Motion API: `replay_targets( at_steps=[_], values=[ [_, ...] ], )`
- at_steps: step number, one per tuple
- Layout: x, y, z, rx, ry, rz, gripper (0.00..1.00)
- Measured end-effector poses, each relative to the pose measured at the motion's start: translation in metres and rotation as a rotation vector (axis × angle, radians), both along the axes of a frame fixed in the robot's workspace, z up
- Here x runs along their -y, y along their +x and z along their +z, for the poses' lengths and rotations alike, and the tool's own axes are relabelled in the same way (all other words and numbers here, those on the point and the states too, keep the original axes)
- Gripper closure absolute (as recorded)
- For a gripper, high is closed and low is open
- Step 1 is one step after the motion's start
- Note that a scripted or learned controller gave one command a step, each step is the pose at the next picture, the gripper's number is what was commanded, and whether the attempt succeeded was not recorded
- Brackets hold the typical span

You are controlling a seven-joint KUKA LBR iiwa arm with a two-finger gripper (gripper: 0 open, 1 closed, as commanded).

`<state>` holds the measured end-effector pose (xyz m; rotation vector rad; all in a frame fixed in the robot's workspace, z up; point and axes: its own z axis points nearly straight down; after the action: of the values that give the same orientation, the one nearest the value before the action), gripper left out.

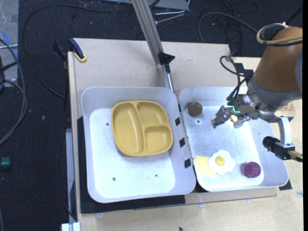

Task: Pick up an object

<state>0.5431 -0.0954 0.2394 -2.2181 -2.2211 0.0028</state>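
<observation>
Bins sat side by side on the pale wooden table (125, 64), and from my remote seat I looked down on both at a slant. The left bin (96, 177) held a yellow divided plate (142, 127) with three compartments, lying flat near its middle. The right bin (269, 177) carried the small things I could try for: a brown round object (194, 109) near its upper left corner, a toy fried egg (221, 162) low in the bin, a pale yellow flat piece (203, 165) touching the egg on its left side, and a purple lumpy object (251, 169) just to the right of the egg, near the lower right corner.

The arm (279, 71) reached in from the right, its orange band wide above the wrist. The gripper (226, 117) hung over the upper middle of the right bin, to the right of the brown object and well apart from the egg and the purple piece. The fingers (219, 118) appeared spread apart, with nothing between them that I could make out. I could not tell how high the tips stood above the bin floor.

A grey metal pole (149, 28) slanted down from the top of the view to the rear seam between the bins. Black cables (38, 76) trailed over the dark floor to the left.
</observation>
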Motion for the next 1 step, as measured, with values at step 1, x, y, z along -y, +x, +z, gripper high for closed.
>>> replay_targets(
  at_steps=[1],
  values=[
    [0.0001,0.0007,0.0011,0.003,0.000,0.000,0.00]
  ],
)
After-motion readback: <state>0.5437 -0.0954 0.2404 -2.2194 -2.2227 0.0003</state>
